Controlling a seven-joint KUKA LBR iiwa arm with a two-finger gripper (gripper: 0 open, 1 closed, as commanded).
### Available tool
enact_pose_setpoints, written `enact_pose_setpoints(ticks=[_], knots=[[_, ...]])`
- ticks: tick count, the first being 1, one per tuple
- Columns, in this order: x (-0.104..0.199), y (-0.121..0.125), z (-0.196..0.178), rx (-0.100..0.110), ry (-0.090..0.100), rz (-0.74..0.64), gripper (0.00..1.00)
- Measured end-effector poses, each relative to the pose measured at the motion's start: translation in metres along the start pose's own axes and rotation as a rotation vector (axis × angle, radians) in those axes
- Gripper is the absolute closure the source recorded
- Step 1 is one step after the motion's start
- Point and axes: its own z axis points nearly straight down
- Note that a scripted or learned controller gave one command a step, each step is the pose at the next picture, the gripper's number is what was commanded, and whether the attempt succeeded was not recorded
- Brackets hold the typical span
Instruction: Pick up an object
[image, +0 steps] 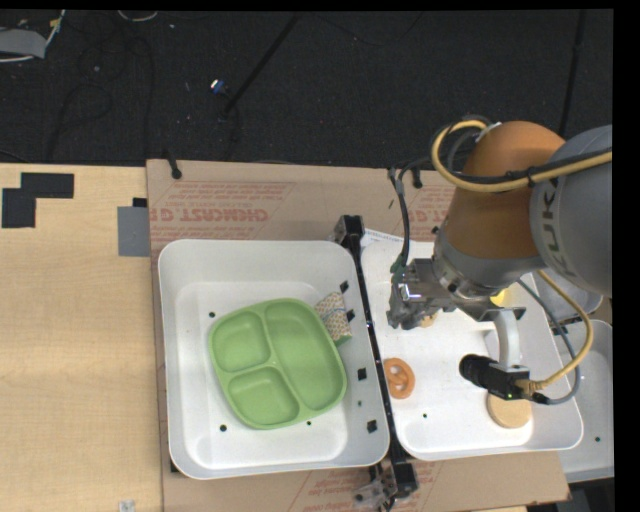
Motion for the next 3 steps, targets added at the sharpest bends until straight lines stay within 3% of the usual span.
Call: enact_pose_setpoints(ticks=[2,3], knots=[[0.095,-0.029,-0.010,0.000,-0.001,0.000,1.00],[0.094,-0.029,-0.010,-0.001,-0.002,0.003,0.00]])
